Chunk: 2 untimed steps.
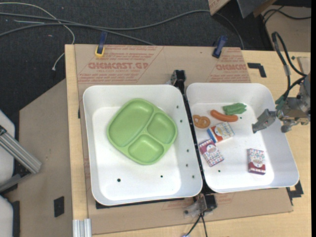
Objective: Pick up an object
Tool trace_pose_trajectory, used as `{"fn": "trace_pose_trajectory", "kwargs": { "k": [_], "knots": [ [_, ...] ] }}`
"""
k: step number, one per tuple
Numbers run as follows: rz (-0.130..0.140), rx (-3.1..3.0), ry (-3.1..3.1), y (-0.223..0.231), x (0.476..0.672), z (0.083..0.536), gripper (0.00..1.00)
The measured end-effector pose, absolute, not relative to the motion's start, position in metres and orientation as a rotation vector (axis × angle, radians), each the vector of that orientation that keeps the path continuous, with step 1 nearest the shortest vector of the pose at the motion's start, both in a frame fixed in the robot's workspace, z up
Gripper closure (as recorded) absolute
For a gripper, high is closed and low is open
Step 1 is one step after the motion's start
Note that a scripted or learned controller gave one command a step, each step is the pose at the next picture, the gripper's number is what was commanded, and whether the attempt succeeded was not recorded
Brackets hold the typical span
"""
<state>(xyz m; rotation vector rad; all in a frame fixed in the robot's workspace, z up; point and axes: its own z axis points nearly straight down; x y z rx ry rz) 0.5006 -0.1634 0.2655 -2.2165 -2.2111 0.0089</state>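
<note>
Right bin (276, 179): green soft item (234, 108) at back, orange sausage (223, 116) just before it, pretzel (200, 121) to left; small white-red carton (221, 132), patterned packet (211, 153), red-white box (256, 161) lying flat nearer front.

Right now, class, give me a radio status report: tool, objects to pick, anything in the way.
Tool over right bin's right edge, holding nothing. Nearest pick: red-and-white packet, lying flat. Sausage and pretzel farther left. Path clear.
</note>
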Motion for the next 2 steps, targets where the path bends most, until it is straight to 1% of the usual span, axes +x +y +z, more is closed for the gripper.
{"fn": "trace_pose_trajectory", "kwargs": {
  "k": [1,2],
  "knots": [
    [0.0,-2.22,-2.221,-0.163,0.503,0.271,0.0],
    [0.004,-2.217,-2.216,-0.158,0.494,0.215,0.0]
  ]
}}
